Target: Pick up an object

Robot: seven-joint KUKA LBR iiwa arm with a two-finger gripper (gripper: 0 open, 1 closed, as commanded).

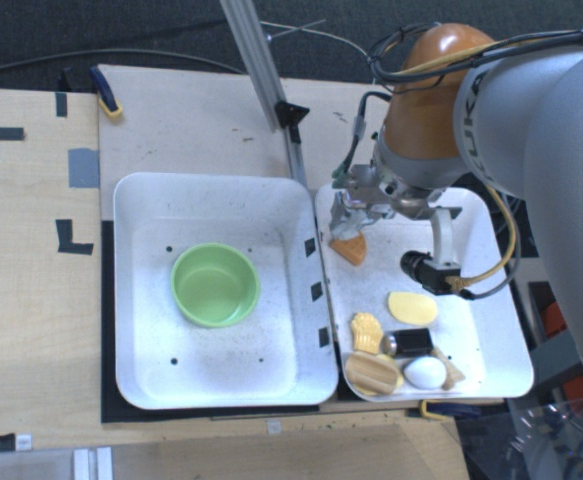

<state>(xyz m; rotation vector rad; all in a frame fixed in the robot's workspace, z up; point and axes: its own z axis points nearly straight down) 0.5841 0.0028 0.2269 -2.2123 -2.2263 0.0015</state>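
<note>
The gripper [351,220] sits directly over the orange wedge [349,249] — seemingly touching its top — finger spread hidden, so I cannot tell.

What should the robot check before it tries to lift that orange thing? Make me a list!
1. Gripper is over the right bin: ok.
2. Gripper sits right above the orange piece: ok.
3. Orange piece is really between the fingers: cannot tell.
4. Orange piece lies apart from the yellow oval and the pile near the front: ok.
5. Left bin has room beside the green bowl: ok.
</note>
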